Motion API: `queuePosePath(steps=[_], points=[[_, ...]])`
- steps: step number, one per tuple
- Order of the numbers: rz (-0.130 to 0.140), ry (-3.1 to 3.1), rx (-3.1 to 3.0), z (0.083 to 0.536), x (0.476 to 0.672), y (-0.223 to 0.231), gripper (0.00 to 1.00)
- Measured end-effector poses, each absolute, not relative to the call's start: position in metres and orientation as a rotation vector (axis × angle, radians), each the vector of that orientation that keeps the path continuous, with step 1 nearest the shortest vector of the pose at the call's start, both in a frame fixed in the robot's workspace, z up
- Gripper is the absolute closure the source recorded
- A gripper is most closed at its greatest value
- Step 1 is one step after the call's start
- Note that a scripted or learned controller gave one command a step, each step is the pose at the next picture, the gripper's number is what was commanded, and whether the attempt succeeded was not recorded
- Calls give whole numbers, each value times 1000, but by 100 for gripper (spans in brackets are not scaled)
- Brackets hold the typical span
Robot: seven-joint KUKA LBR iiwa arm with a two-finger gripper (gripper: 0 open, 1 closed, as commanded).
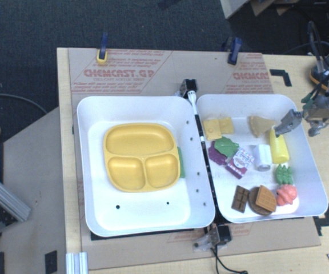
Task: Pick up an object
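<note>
The right bin (316,170) holds several toy food pieces: two pale yellow cheese squares (217,127), a tan wedge (260,124), a yellow corn-like piece (279,147), a green leaf (226,145), a purple piece (218,154), a small printed packet (242,158), a white cylinder (264,156), a green sprig (283,174), a pink piece (287,194), a chocolate bar (241,198) and a brown waffle (264,200). My gripper (285,124) hangs over the bin's far right part, just above the corn-like piece and right of the tan wedge. Nothing shows in its grasp.
The left bin (96,198) carries a yellow three-compartment plate (141,156) with a green strip (180,161) at its right edge. A black divider (201,147) runs between the bins. Blue clamps (233,50) sit at the bench's far edge.
</note>
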State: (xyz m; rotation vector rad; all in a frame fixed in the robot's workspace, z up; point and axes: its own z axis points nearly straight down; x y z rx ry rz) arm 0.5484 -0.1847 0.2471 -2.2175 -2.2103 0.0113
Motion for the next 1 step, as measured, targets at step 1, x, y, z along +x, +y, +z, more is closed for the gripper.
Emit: queuePosePath(steps=[1], points=[[0,-2222,-2222,254,551,-184,0]])
